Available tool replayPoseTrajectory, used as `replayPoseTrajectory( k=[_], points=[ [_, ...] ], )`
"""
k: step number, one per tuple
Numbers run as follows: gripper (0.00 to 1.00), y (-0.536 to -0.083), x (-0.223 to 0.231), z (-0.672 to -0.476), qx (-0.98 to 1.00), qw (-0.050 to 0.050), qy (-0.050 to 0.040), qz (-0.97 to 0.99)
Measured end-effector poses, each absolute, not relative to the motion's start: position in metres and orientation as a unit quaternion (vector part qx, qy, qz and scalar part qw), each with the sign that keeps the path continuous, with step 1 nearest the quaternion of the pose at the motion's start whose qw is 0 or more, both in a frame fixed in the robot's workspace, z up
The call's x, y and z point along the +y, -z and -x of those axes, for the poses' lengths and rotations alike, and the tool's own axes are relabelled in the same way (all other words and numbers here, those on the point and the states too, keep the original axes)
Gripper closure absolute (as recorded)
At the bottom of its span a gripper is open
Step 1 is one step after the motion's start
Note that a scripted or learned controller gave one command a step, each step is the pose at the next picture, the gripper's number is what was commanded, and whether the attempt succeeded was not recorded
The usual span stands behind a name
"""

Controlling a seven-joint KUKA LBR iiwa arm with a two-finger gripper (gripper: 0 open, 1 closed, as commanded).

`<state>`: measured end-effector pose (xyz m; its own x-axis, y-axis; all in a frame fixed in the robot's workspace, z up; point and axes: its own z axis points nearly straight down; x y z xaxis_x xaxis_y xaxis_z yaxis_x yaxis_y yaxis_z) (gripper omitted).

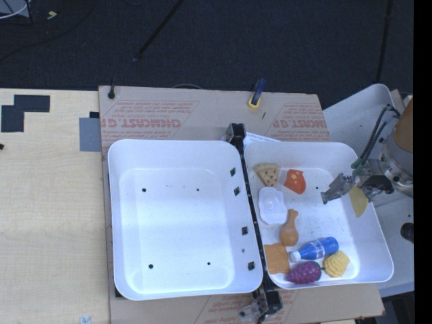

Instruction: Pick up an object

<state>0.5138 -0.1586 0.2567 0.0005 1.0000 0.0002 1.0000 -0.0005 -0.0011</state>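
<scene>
End effector [343, 187] hovers over the right bin [378, 245] near its far wall, its grip impossible for me to tell, toys such as the blue bottle [317, 248] lying below; next, I judge, a descent onto one.

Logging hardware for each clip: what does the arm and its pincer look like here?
The arm enters from the right, grey with an orange band above the wrist. Dark cables loop along its upper side. The pincer is a small grey metal piece with dark fittings, narrowing toward its tip. A pale yellow piece sits just beneath the wrist.
</scene>
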Motion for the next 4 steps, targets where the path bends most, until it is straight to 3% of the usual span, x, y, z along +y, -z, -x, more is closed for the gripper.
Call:
replayPoseTrajectory(
  k=[1,2,3,4],
  points=[
    [0.0,-0.104,-0.099,-0.51,-0.709,0.002,0.0001,0.706],
    [1.0,-0.121,-0.105,-0.511,-0.704,0.0,-0.0002,0.71],
    [1.0,-0.202,-0.044,-0.562,-0.709,-0.002,0.0039,0.705],
    [0.0,-0.197,-0.048,-0.558,-0.707,0.001,-0.0009,0.707]
  ],
)
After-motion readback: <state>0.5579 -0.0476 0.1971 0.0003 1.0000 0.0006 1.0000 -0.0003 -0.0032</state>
